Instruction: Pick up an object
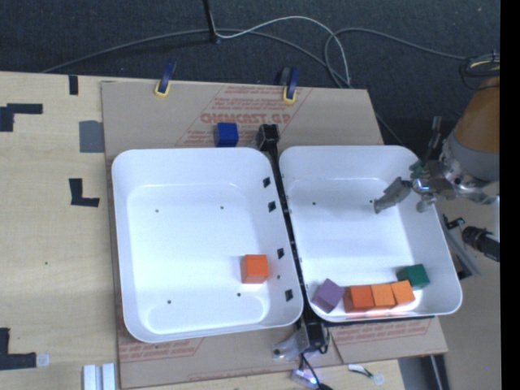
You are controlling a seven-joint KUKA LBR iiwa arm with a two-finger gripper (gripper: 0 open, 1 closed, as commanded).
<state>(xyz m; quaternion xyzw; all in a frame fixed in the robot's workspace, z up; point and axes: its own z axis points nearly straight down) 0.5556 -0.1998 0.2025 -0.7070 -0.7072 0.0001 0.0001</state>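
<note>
Overall, the cardboard sheet (244, 112) is lying beneath two shallow white bins sitting side by side, with clamps holding its far edge. The left bin (134, 218) is carrying a single orange cube (255, 268) toward its near right corner, sitting apart from the walls. The right bin (341, 157) is carrying a row of blocks along its near wall: a purple block (327, 295) at the left end, then two orange blocks (358, 298) and (383, 296) touching each other, a lighter orange block (403, 292) beside them, and a green block (416, 276) just behind the right end of the row. The arm (479, 132) is reaching in from the right, its orange band showing above the wrist. The gripper (406, 192) is hanging over the far right portion of the right bin, well apart from the row of blocks, with its two fingers spread apart and nothing showing between them. A small blue block (227, 133) is resting on the cardboard behind the left bin, outside both bins.
</note>
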